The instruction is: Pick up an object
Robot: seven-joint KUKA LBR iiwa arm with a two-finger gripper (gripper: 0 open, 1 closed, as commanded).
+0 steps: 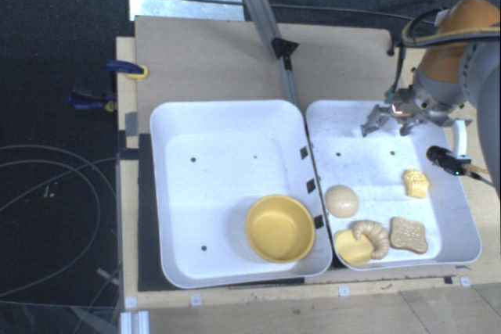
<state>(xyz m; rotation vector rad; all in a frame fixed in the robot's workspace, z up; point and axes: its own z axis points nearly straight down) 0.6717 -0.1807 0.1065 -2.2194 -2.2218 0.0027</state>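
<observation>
No writing or brand mark can be read on anything from here. The end effector [385, 121] hangs over the far part of the right bin [368, 168], near its back wall; its two fingers [371, 125] are spread apart with nothing between them.

All the small things lie toward the near end of that bin, well apart from the end effector. The pale round bun [342, 201] sits closest to the divider between the bins, a smooth cream dome with no clear long axis. Just in front of it lies a yellow wedge [352, 248], probably a cheese piece, and touching that on its right is a tan croissant [373, 236], curved like a crescent with its ends turned toward the near rim. To the right of the croissant lies a toast slice [409, 235], brown and speckled, flat on the bin floor. Behind the toast, toward the end effector, sits a small yellow corn piece [416, 184], its long axis running roughly front to back.

In the left bin [211, 160], a yellow bowl [280, 228] stands upright, near the divider, mouth up. Both bins rest on the tan worktop [203, 59].
</observation>
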